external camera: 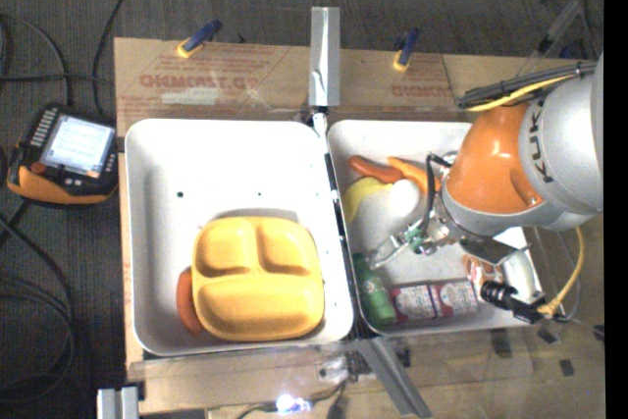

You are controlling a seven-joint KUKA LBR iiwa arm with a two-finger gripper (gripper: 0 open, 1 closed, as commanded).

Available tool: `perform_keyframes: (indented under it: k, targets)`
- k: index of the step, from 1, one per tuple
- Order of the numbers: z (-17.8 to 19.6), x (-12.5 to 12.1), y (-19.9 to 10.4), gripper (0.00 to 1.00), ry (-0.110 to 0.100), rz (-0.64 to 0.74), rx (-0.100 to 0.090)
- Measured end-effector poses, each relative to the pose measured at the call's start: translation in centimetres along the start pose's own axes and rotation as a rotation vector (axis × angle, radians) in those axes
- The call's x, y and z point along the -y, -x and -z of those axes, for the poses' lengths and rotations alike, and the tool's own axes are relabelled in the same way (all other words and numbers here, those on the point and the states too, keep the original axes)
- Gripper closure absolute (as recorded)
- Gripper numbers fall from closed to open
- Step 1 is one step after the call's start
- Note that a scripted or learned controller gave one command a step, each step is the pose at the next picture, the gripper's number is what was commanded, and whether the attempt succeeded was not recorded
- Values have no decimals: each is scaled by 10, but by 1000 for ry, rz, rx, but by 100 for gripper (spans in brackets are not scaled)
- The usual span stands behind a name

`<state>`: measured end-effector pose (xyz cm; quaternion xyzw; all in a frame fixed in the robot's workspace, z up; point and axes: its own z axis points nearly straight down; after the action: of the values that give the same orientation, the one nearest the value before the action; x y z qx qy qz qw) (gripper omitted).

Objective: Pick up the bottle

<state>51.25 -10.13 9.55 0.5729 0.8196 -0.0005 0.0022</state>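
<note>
The arm [520, 167] reaches in from the right over the right bin [339, 162], its orange band bulking above the wrist; the gripper [417, 235] hangs low in the middle of that bin, just above the cluttered floor, and whether it is wide, narrow or holding anything cannot be told from this slant; the bottle [435, 299], lying on its side with a reddish label, rests along the bin's near wall, just below the gripper and apart from it; a green item [373, 289] lies just beside the bottle's left end; a yellow-and-white toy [378, 196] sits behind, toward the bin's far left; the left bin [157, 172] holds a yellow divided tray [258, 278] overlapping an orange object [183, 299].
</note>
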Motion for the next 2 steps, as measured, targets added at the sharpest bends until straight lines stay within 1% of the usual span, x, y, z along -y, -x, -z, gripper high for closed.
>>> perform_keyframes:
  k: [1,2]
  targets:
    - [-7,3,12,0,8,2,-5]
    - [-7,-1,10,0,5,-1,-1]
